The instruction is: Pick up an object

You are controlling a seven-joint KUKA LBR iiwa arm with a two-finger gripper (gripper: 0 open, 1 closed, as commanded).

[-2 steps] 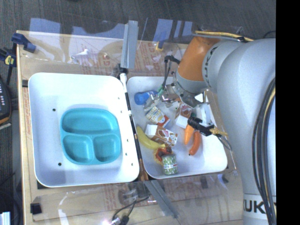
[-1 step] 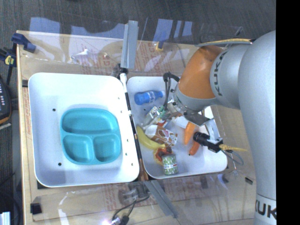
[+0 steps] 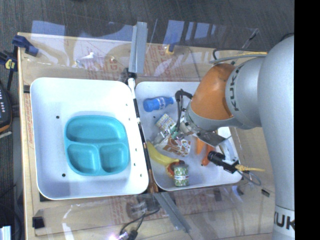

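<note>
Apparently the pincer (image 3: 184, 128) is hanging low over the middle of the right bin (image 3: 150, 91), its tip lying hidden under the orange wrist, so its grip cannot be told. Just beside it a snack packet (image 3: 176, 145) is lying, with a banana (image 3: 159, 155) nearer the bin's front edge.

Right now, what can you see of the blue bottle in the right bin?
The blue bottle looks like small translucent blue plastic. It lies on its side near the upper left corner of the right bin, its long axis running roughly left to right. It rests on the bin floor, apart from the crinkly packets below it. Its cap end is too blurred to identify.
</note>
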